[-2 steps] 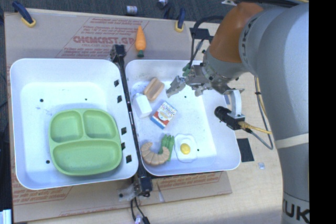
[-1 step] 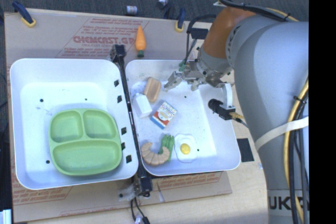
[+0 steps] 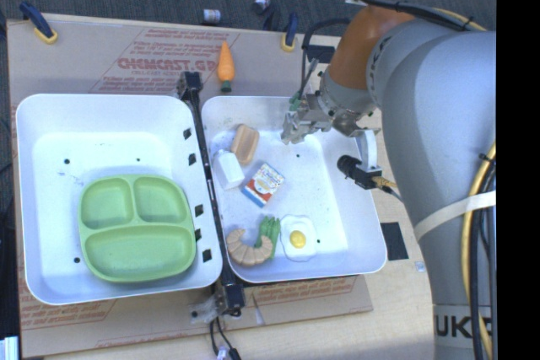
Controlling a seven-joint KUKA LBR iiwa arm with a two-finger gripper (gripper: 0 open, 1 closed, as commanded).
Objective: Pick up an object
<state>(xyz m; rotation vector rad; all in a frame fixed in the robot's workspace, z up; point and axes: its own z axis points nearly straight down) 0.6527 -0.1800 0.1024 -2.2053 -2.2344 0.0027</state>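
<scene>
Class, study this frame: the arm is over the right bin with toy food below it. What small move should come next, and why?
Probably a short shift toward the bread slice, then a descent. The gripper hangs near the right bin's back edge with nothing seen between its jaws, and the bread is the nearest item, lying just to its left with some clear floor around it.

green tray [image 3: 135,232] | white bins [image 3: 51,118] | orange carrot [image 3: 225,63] | egg [image 3: 298,238] — white, yellow yolk

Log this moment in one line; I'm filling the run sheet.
stage: approach | gripper: over right bin, back edge | nearest: bread | nothing seen held | left bin: green tray
</scene>
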